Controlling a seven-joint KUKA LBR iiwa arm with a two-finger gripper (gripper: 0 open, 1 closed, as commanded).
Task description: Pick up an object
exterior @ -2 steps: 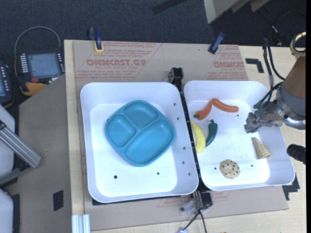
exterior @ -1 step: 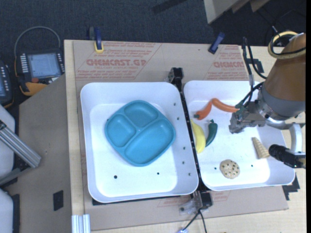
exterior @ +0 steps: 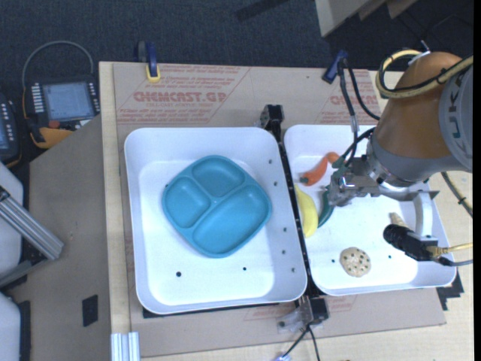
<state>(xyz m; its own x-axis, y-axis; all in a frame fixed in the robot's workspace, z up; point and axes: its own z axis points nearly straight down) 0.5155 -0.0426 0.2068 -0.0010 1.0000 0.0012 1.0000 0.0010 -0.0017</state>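
The arm (exterior: 421, 119) is reached in over the right bin (exterior: 376, 277), its gripper (exterior: 337, 190) lowered near that bin's left wall; whether it is parted or clenched cannot be told. Just left of and below the gripper, a yellow banana (exterior: 306, 211) is laid against the wall, a dark green item beside it. An orange carrot (exterior: 322, 167) is seen just above, and a round speckled cookie (exterior: 355, 261) lower down, apart. In the left bin (exterior: 150, 262) a smooth blue divided plate (exterior: 217, 204) is held.
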